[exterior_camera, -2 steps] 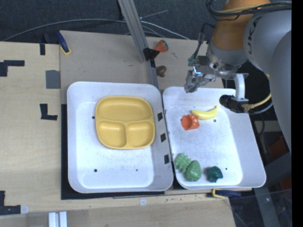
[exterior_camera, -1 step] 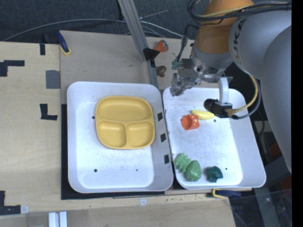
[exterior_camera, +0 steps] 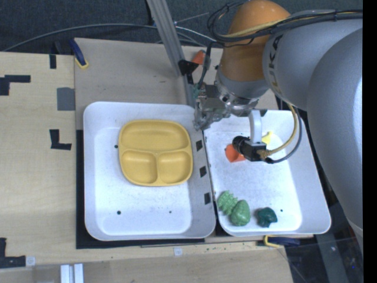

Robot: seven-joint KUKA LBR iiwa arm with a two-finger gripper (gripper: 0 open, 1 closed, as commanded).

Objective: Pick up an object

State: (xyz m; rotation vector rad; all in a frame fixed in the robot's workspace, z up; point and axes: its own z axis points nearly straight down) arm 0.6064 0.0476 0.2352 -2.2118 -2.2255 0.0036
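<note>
gripper (exterior_camera: 203, 115): low over the shared rims of the two bins, at the far end; open or closed, cannot tell from this angle; nothing seen carried
nearest candidate: orange object (exterior_camera: 231, 153), in right bin (exterior_camera: 294, 175), far half, close to the gripper and partly hidden by robot hardware
orange look: small, bright orange-red, shape unclear with most of it covered
other candidates: green ridged piece (exterior_camera: 234, 207) and dark green lump (exterior_camera: 266, 216), near edge of right bin, close together but apart
green look: ridged one is pale green, bumpy, in two lobes lying end to end; the lump is darker, teal-green, rounded and irregular
handling guess: all three probably light toys, plastic or rubber; ridges should give grip, smooth rounded sides may squirt out under a pinch
where to grip: across the narrow waist of the ridged piece; across the widest part of the lump; orange one needs a clearer view first
yellow divided plate (exterior_camera: 156, 152): flat in left bin (exterior_camera: 103, 175), three compartments, stiff, shallow; only the rim offers a hold, so a poor pick
risk: candidates near the bin wall leave little clearance on that side
</note>
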